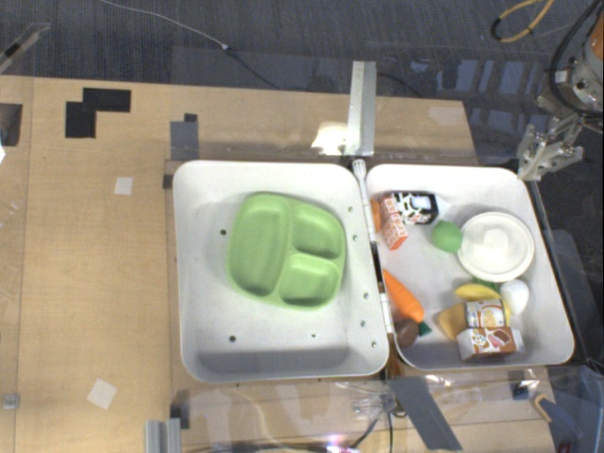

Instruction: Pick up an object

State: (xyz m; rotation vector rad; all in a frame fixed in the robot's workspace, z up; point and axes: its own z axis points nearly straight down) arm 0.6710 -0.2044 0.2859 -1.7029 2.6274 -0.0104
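Found the gripper (545, 157) hanging just beyond the far right corner of the right bin (552, 253), over its rim and not over anything lying in it. Could not tell how the jaws stood, being small and blurred against the dark floor; saw nothing between them.

Counted the candidates, all in the right bin: a white bowl (495, 245) nearest, lying down and slightly left of the gripper; a green ball (447, 237) just beside the bowl on its left; a cow-patterned carton (412, 206) and an orange carton (390, 225) farther left against the divider. Noted a carrot (404, 295) lower down, its long axis running slantwise from upper left to lower right close along the divider, and a banana (477, 293), an egg (515, 297) and a printed box (489, 340) crowded at the near right corner.

Judged no pick begun. Judged that the coming move would call for travel inward and toward the near side, into the bin. Left the green divided plate (286, 250), alone in the left bin (203, 347), well apart.
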